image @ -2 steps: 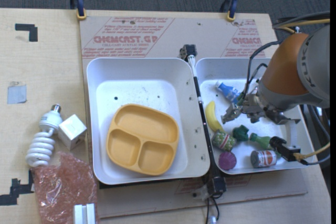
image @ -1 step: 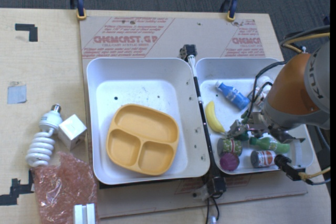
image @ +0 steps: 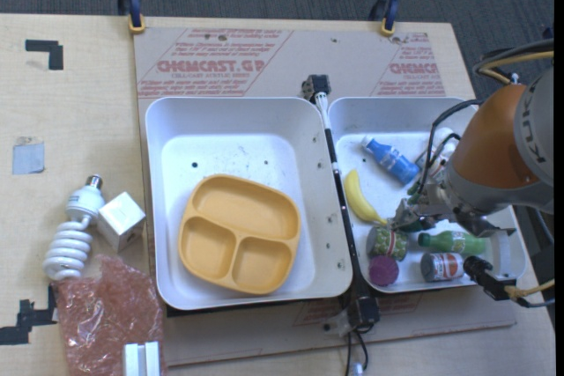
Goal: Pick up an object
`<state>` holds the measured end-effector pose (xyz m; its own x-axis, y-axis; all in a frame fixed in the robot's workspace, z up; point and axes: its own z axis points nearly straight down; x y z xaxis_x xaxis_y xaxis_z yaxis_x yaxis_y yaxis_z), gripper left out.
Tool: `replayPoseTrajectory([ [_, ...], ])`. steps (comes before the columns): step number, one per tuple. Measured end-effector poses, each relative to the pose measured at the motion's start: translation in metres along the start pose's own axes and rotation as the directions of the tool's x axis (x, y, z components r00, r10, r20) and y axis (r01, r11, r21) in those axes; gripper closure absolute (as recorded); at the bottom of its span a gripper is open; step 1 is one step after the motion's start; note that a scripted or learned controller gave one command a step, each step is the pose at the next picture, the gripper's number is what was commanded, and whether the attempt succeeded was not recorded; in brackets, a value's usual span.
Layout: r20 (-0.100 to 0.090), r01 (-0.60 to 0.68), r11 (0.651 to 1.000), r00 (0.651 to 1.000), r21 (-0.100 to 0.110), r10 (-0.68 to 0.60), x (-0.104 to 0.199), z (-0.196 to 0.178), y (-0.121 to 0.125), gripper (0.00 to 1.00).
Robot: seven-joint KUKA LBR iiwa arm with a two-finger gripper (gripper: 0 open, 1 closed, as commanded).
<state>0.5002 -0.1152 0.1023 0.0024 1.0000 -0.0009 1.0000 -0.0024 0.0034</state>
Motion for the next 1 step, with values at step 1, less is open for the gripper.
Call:
replayPoseTrajectory([
  [1,0.000,0.004,1.000,1.000,0.001,-0.004,0.0597,-0.0902,0.0465,1.00],
])
